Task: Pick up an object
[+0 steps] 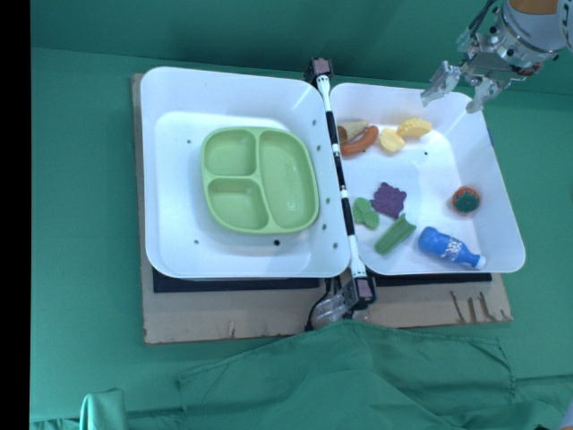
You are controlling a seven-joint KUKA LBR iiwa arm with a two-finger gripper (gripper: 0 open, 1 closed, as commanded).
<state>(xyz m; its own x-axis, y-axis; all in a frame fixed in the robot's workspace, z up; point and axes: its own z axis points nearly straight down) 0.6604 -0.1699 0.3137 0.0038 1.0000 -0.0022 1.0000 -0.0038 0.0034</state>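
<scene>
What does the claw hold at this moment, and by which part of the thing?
Nothing. The claw hangs open above the far right corner of the right bin, with no thing between its fingers.

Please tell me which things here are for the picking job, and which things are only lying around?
For the job:
- gripper, fingers open, above the right bin's far edge
- blue bottle
- purple grapes
- green pieces
- red-green toy
- sausage
- yellow pieces
- right bin

Only lying about:
- green divided plate in the left bin
- cardboard sheet
- green cloth
</scene>
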